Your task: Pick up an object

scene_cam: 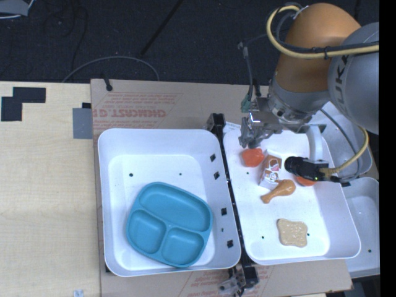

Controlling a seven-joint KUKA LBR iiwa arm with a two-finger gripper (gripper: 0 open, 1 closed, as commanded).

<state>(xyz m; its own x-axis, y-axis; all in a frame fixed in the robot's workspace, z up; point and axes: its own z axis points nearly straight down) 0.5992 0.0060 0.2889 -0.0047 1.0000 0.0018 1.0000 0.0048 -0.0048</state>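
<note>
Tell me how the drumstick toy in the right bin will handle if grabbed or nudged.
The drumstick looks like rigid, light plastic. Its rounded body would probably roll or pivot when pushed. The thin bone end seems easier to pinch, though smooth and perhaps slippery.

The grey arm (362, 67) reaches in from the right side of the camera view, its orange band (315, 36) bulging above the wrist near the top edge. A yellow cable loops around this band. Below it the wrist narrows and points down toward the far left corner of the right-hand bin (352, 228). The gripper (252, 136) hangs low over that corner, just inside the bin's far rim. Whether its fingers are spread or closed cannot be made out.
</note>
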